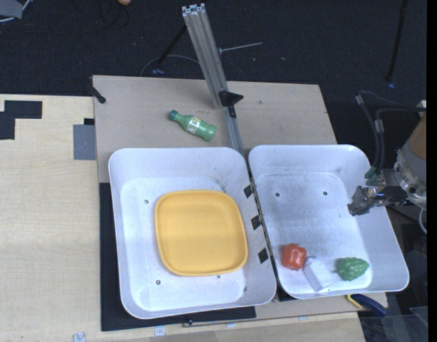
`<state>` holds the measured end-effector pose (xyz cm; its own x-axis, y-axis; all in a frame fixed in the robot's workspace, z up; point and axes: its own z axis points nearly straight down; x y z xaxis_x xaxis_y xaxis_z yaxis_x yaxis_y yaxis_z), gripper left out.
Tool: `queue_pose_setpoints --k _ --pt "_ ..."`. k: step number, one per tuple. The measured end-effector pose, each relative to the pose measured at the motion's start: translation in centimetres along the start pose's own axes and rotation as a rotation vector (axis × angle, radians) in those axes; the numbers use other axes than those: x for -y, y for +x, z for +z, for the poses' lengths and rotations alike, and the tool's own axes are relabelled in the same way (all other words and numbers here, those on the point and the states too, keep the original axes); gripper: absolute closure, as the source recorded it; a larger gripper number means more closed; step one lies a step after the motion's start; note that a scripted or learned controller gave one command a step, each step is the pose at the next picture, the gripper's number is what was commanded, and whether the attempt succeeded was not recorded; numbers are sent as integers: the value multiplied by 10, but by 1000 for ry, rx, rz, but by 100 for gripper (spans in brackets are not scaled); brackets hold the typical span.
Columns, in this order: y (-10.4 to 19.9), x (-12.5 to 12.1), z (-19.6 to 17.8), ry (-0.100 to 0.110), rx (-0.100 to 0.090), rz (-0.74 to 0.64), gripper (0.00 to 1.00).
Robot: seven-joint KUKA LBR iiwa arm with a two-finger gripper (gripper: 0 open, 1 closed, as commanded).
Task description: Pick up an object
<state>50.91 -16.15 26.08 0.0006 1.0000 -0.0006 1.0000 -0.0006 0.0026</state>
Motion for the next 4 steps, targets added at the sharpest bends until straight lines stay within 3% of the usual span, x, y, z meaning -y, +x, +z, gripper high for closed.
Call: queue_pose_setpoints --k 2,4 --pt "104 -13 29 4 -1 -4 100" --pt "210 -11 26 4 -1 -4 100"
